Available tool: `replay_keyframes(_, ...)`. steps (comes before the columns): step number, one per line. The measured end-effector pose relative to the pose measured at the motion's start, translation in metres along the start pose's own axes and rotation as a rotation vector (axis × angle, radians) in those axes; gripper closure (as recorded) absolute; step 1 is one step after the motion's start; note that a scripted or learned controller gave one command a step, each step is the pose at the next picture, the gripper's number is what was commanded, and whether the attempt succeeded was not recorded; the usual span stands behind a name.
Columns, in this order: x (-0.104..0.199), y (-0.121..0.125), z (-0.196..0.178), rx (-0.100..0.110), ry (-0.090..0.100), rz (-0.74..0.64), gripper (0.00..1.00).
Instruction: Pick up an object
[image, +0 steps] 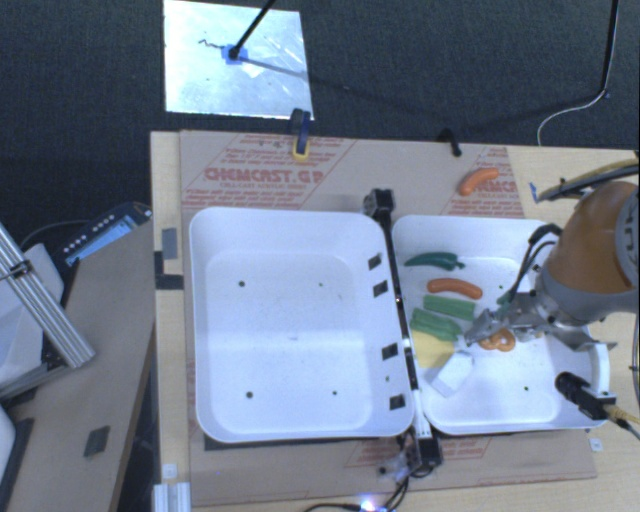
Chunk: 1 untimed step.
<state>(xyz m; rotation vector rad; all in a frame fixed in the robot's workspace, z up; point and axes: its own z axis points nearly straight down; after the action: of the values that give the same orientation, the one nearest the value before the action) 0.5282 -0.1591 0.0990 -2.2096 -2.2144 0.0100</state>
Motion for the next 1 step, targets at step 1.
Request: replay_keyframes(1,0.028,0.0203,0.0131,-0.019,-0.008,-0.004,0.0)
